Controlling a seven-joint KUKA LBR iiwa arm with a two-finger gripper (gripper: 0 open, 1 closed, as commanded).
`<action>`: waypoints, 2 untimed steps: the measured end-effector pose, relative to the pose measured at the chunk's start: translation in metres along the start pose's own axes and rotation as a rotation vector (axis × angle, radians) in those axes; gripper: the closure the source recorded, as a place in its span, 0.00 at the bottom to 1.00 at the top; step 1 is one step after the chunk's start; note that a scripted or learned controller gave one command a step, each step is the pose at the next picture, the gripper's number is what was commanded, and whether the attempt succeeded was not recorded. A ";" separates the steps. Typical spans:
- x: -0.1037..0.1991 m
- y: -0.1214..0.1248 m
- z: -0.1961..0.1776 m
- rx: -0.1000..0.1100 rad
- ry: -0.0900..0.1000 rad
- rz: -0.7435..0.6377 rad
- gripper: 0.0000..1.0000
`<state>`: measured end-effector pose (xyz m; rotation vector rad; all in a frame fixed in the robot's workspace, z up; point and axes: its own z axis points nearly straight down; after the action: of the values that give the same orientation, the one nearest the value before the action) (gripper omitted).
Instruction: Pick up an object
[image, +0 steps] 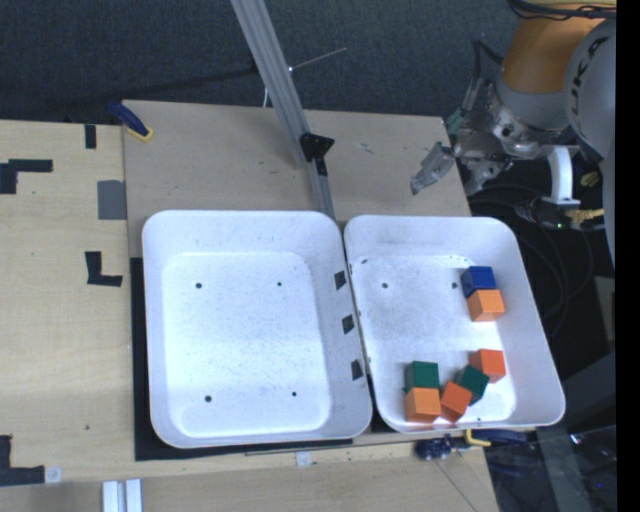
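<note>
Seven small blocks are seen in the right bin (520, 262) from the camera view, all toward its far right side. A blue block (479, 279) is stacked against an orange block (486, 304) at about three o'clock in that bin. A cluster is gathered near five o'clock: a green block (423, 374), an orange one (423, 403), another orange (456, 399), a dark green (473, 382) and an orange (488, 363). The left bin (160, 240) is set just beside it. The gripper (436, 168) is held outside the bins, beyond the right bin's twelve o'clock rim; whether it is open or closed cannot be told, and nothing is seen in it. From it, the blue block lies nearest, toward five o'clock.
</note>
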<state>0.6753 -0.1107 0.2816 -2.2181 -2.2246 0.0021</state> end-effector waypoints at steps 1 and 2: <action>0.000 0.000 0.000 0.001 -0.001 0.000 0.00; 0.010 0.001 0.054 0.005 0.000 0.001 0.00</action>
<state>0.6763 -0.1004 0.2274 -2.2160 -2.2212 0.0081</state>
